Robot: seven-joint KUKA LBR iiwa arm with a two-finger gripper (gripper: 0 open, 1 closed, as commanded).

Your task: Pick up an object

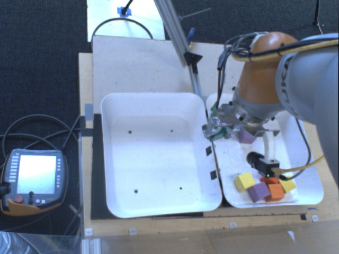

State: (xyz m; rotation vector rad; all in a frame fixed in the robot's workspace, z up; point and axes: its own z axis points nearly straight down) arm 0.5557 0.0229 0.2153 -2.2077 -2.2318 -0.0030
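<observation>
Gripper (216, 129) hangs over right bin (312, 187), far from yellow block (244, 181); grasp state indeterminable. No legible markings.

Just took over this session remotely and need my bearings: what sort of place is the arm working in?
Most likely a robotics lab test cell, not a production line. A teach pendant lies on the dark carpet beside the bench, two shallow white bins sit on a plain board top, and small coloured blocks serve as practice objects under the arm.
</observation>
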